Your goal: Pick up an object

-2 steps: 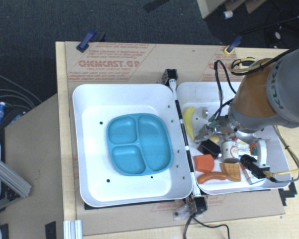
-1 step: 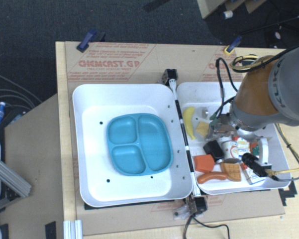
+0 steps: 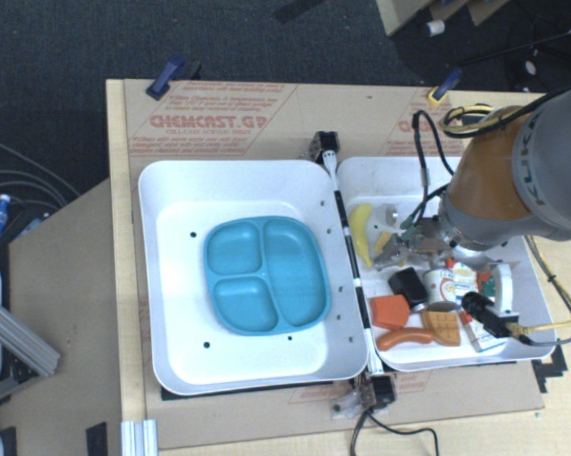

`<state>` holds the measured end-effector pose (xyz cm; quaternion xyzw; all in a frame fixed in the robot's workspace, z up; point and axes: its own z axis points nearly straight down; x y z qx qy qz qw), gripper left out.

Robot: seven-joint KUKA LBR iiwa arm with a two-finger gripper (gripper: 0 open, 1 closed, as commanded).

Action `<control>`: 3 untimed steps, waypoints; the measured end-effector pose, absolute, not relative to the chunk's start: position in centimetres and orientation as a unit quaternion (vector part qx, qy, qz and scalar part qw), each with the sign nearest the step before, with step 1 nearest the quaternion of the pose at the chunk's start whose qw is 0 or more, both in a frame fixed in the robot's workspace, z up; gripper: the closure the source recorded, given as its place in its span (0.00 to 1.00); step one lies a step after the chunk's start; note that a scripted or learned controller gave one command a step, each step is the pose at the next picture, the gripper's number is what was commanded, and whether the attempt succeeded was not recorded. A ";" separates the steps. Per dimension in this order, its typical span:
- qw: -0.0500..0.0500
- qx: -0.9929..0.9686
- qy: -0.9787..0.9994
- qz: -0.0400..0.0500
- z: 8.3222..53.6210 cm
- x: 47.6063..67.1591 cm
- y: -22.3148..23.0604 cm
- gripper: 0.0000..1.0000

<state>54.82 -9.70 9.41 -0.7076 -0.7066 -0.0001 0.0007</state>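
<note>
The bench (image 3: pixel 218 112) carries two white bins side by side; the left bin (image 3: pixel 171 198) holds a blue divided plate (image 3: pixel 266 274) lying flat near its middle; the right bin (image 3: pixel 380 174) is crowded with small things, among them a yellow banana (image 3: pixel 361 231), an orange block (image 3: pixel 390 310), a black block (image 3: pixel 408 284) and a brush (image 3: pixel 444 325); the grey arm (image 3: pixel 513 174) reaches down from the right, its gripper (image 3: pixel 410 240) low among the clutter just beside the banana.

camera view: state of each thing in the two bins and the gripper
Light blue divided plastic plate: flat, right way up, alone in the left white bin.
Yellow banana-shaped toy: lying by the right white bin divider wall.
Orange square block: lying flat.
Black rectangular block: tilted among clutter.
Gripper: low over the right bin's clutter.
</note>
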 end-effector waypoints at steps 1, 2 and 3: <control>0.000 -0.707 -0.707 0.000 8.8 61.5 -11.3 0.00; -0.001 -0.707 -0.708 0.000 8.5 66.7 -9.3 0.00; 0.000 -0.708 -0.707 0.000 8.5 56.3 -9.4 0.00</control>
